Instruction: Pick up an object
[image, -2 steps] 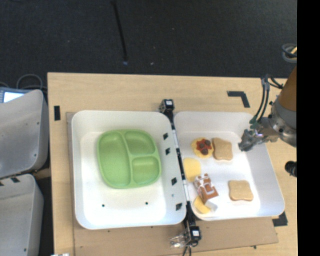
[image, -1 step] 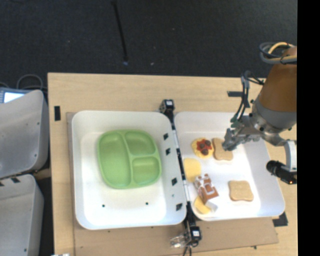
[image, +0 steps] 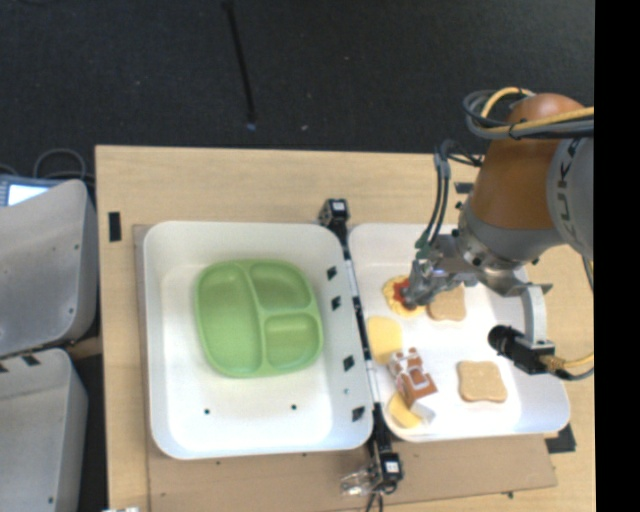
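My gripper (image: 419, 287) hangs low over the upper left part of the right bin (image: 540, 405). Directly beneath its tip lies a small red and yellow piece (image: 399, 293), partly hidden by the gripper. A tan toast slice (image: 448, 307) sits just to the right of the tip. Further toward the front lie a yellow piece (image: 383, 336), a brown, red and white block (image: 412, 376), a second toast slice (image: 481, 381) and another yellow piece (image: 403, 414) at the bin's front left corner.
The left bin (image: 170, 400) holds a green divided plate (image: 259, 318). A black divider with clips (image: 352, 310) runs between the two bins. The arm's grey body and orange band (image: 520, 190) lean in over the right bin's far side.
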